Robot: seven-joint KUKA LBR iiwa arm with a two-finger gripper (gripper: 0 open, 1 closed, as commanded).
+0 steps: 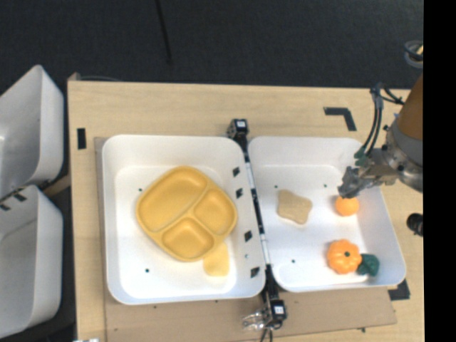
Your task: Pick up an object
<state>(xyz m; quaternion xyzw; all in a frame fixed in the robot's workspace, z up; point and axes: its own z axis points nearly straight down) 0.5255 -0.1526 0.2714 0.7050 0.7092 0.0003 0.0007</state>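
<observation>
Right bin [388, 251], near edge: an orange pumpkin [343, 256] is lying beside a small green piece [369, 264]. Mid-bin: a beige flat piece [293, 206] is resting apart. Farther right — a small orange ball [347, 206] is sitting directly under the gripper [351, 186], touching or nearly so; whether the jaws are open or closed cannot be told. Left bin [114, 262]: a yellow divided plate [187, 212] is overlapping a pale yellow piece [217, 262]. Judgement — centring over the ball before closing is advisable, since it will likely roll.
</observation>
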